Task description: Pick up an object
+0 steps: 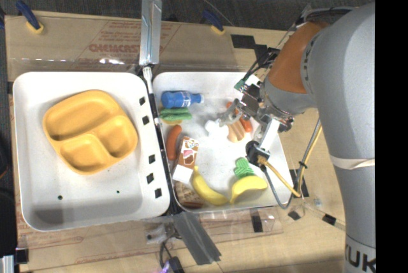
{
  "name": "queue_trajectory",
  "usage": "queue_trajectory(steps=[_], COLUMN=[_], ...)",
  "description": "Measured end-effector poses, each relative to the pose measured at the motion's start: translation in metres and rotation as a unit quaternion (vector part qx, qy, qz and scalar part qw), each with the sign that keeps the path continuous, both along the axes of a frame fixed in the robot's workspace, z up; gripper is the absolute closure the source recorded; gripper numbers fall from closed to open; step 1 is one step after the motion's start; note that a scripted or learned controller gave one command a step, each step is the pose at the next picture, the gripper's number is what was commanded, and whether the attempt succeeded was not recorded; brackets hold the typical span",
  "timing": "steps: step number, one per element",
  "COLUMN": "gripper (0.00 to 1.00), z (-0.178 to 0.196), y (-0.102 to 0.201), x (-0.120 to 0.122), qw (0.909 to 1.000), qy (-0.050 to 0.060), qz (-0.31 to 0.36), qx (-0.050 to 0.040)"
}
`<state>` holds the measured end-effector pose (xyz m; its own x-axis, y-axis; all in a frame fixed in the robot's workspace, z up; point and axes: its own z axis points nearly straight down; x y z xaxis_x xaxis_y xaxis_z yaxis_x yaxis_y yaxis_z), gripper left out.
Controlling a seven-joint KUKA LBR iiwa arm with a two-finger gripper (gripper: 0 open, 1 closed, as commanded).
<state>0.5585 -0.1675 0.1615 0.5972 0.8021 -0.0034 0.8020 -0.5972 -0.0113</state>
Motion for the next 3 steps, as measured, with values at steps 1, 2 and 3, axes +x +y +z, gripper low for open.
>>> queue_trajectory(steps=[1,2,3], gripper=[0.0,0.0,0.0], z=[-0.05,-0.066,-0.065], y=[-0.02,0.041,-0.003], x=[-0.014,-0.029,-0.06], qw=[0.993,0.9808,0.9698], qy=[-0.007,-0.007,-0.008], qz=[-0.118,-0.195,-0.244], qx=[-0.0017,-0.0032,-0.0022])
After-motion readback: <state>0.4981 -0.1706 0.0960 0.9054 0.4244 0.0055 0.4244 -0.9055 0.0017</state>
